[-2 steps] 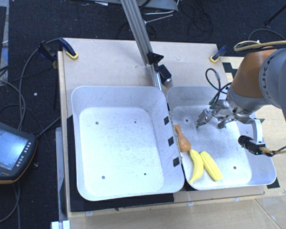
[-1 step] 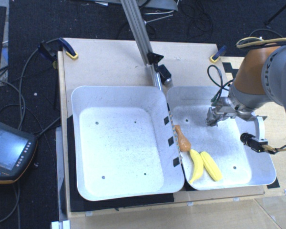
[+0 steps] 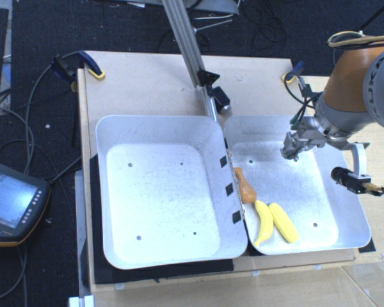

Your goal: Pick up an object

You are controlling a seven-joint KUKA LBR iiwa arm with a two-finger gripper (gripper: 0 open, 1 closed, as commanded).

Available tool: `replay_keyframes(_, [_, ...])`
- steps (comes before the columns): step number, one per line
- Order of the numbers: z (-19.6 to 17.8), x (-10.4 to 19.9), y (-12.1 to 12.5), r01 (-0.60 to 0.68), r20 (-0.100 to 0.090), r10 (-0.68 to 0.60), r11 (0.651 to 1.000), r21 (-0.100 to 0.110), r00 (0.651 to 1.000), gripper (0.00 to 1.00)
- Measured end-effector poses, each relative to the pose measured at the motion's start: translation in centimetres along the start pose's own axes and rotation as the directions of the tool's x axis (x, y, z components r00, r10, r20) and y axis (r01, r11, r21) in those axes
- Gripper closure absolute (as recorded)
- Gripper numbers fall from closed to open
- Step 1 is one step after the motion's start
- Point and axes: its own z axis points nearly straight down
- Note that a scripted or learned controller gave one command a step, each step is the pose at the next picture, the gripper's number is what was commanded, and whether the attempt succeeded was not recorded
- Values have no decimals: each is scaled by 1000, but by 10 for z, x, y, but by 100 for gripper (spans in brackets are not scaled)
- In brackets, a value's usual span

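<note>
Right bin (image 3: 345,226) holds three things bunched near its 7 o'clock corner: a banana (image 3: 264,221), a yellow corn-like piece (image 3: 283,222) touching it at 3 o'clock, and a tan wooden spoon (image 3: 244,185) at the banana's 11 o'clock, lying along the bin's left wall. Gripper (image 3: 292,148) hangs over the bin's upper middle, at 1 o'clock from the banana, well apart from all three, nothing in it; grip state can't be told from here. Left bin (image 3: 109,171) sits beside it. A pendant (image 3: 11,202) lies at 9 o'clock, off the bench.
</note>
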Motion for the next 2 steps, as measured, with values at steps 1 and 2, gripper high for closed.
replay_keyframes(1, [-55, 5, -7, 0, 0, 0, 1000, -1, 1000, 100])
replay_keyframes(2, [-79, 5, -6, -1, 0, 1, 1000, 2, 1000, 100])
